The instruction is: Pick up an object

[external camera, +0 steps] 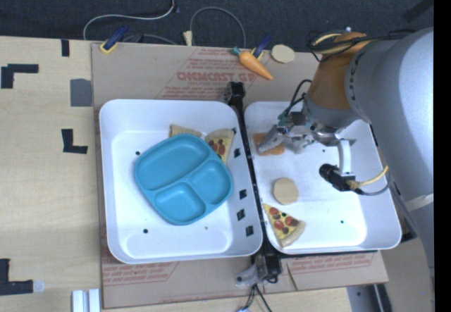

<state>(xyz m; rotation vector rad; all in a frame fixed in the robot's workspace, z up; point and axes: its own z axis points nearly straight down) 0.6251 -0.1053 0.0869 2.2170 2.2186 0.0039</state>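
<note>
Gripper (273, 140) low in right bin (380, 229), at orange-brown piece (269, 143) by its left wall. Finger spread: cannot tell. Advice: centre over piece before closing.

Gripper (271, 140) low in right bin (380, 229) at an orange-brown piece (268, 144); round biscuit (285, 191), pizza slice (285, 224) nearby; blue divided plate (183, 178) in left bin (116, 184).

Toy carrot (254, 64) and beige disc (282, 54) behind bins (113, 163).
</note>
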